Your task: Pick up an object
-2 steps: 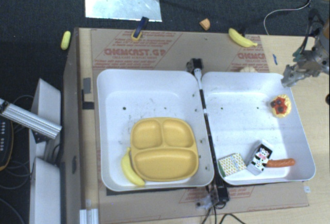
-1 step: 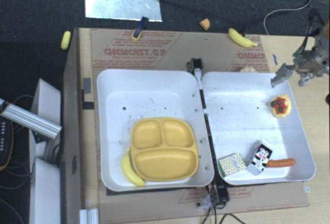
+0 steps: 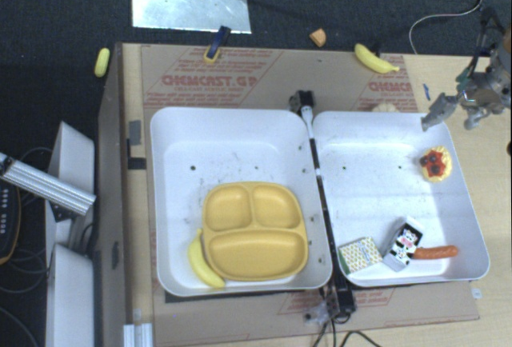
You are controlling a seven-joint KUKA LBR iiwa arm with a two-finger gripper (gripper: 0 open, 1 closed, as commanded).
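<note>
While nothing is yet between its fingers, the grey two-finger gripper (image 3: 449, 115) hovers with its jaws spread apart above the upper right corner of the right shallow white plastic bin (image 3: 376, 137), so the approach step is in hand, as I judge it. Largest of the contents is the yellow three-compartment plastic plate (image 3: 254, 230) in the left shallow white bin (image 3: 216, 133), with a yellow toy banana (image 3: 203, 263) touching its lower left edge. In the right bin, an orange toy sausage (image 3: 435, 253) lies near the lower right corner, just beside a small black-and-white carton (image 3: 404, 245) and a green-and-white patterned packet (image 3: 359, 254). Nearest the gripper sits a small yellow-and-red toy food piece (image 3: 436, 164). The next move calls for swinging over that piece and descending, jaws straddling it.
</note>
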